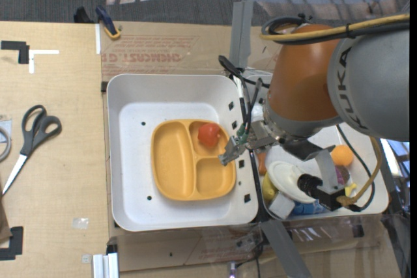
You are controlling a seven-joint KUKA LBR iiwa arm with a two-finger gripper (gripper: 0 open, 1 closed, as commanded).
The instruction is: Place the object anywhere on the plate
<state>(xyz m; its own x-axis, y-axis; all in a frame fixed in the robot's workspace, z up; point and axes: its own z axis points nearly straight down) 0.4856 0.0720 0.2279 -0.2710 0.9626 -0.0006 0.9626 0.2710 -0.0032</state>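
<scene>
**Gripper** [229, 156]: two-finger metal tool on a grey arm with an orange band. It is poised over the right rim of the plate, about where the two small compartments meet. How far it is open cannot be told, and nothing is seen held in it.

**Red round object** [208, 134]: smooth, ball-shaped, red-orange with a faint sheen. It lies just beside the gripper, up and to the view's left of it, in the plate's upper small compartment.

**Plate** [171, 163]: yellow moulded plastic, a rounded rectangle with raised dividers. It has one long compartment on the side away from the gripper and two small ones next to it.

**Left bin** [130, 172]: shallow, white, with round corners. It holds the plate under the gripper.

**Right bin** [361, 140]: white, behind the gripper and beneath the arm. It holds an orange ball [342, 156] among mixed small goods.

**Scissors** [34, 132]: black handles and steel blades, lying flat on the pale wood bench [58, 205], well apart from the gripper.
</scene>
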